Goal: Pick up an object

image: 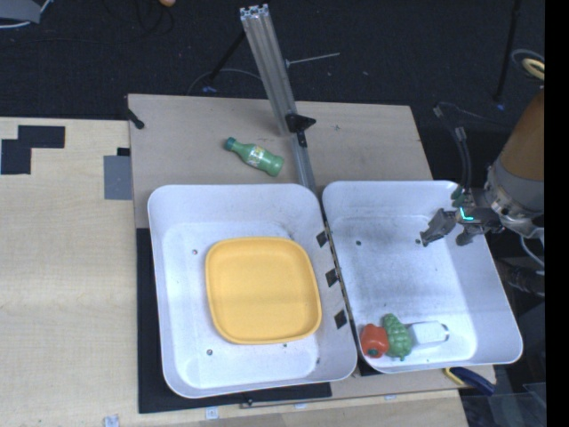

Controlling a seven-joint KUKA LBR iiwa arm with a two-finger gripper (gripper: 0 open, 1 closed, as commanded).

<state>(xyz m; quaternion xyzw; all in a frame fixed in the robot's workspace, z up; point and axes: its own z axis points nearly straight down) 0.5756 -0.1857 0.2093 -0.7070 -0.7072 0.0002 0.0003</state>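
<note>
In the right bin (418, 278), near its front edge, lie a red piece (374, 340), a green bumpy piece (397, 336) touching it, and a white piece (428, 334) beside them. My gripper (451, 229) hovers over the right bin's far right part, its two dark fingers spread apart with nothing between them. It sits well behind the three small objects. A yellow square plate (262, 289) lies in the left bin (178, 238).
A green bottle (255, 157) lies on the bench behind the left bin. A metal rail (276, 60) slants up from between the bins. Black clips (331, 274) join the bins' shared edge.
</note>
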